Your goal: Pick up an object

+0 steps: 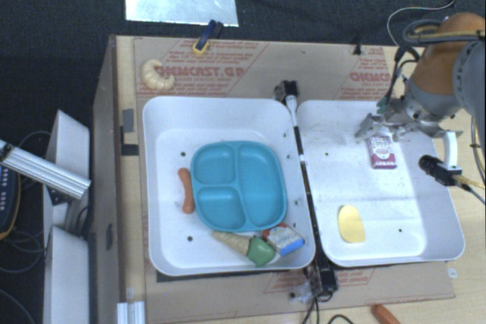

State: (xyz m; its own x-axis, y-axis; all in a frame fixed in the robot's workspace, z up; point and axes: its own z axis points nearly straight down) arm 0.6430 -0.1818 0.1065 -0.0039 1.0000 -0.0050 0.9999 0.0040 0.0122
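Observation:
My gripper (384, 128) is over the far part of the right bin (402, 253), its fingers spread open with nothing between them. A small maroon and white carton (382, 152) lies flat on the bin floor just in front of the fingertips. Nearer the front of the same bin rests a flat yellow piece (351, 224). The left bin (163, 163) holds a blue divided plate (238, 186), an orange sausage (186, 190), a pale cone (231, 241), a green block (260, 252) and a blue and white packet (287, 240).
The grey arm with its orange band (448, 49) comes in from the upper right, with cables around it. A divider rail (298, 140) runs between the two bins. Behind the bins, a cream toy (157, 73) and a yellow and blue tool (206, 37) lie on the cardboard.

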